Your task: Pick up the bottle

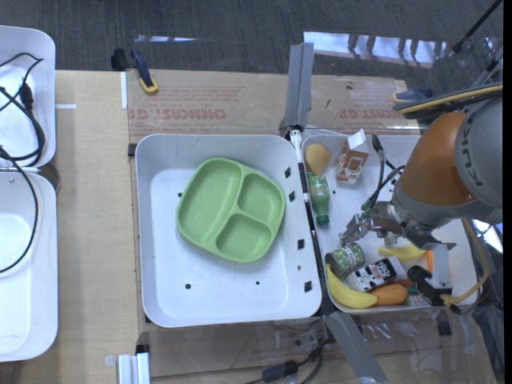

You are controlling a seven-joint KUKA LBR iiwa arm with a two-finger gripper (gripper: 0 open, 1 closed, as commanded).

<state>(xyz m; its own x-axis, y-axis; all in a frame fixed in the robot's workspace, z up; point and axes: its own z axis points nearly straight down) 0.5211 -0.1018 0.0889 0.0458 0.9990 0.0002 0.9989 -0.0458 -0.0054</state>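
Observation:
The bottle (319, 198) is small and green, and it lies along the left wall of the right bin (336, 306), just right of the divider. My gripper (355, 230) hangs over the middle of the right bin, about a hand's width to the right of the bottle and slightly nearer the front. It stands just above a green-labelled can (346, 258). It looks open, with nothing between its fingers. The grey arm with its orange band (436, 166) covers the bin's right part.
A green divided plate (230, 209) sits in the left bin (160, 294). The right bin also holds a yellow-brown round fruit (317, 157), a small carton (352, 162), a banana (348, 290), a carrot (390, 294) and a black-and-white carton (374, 274).

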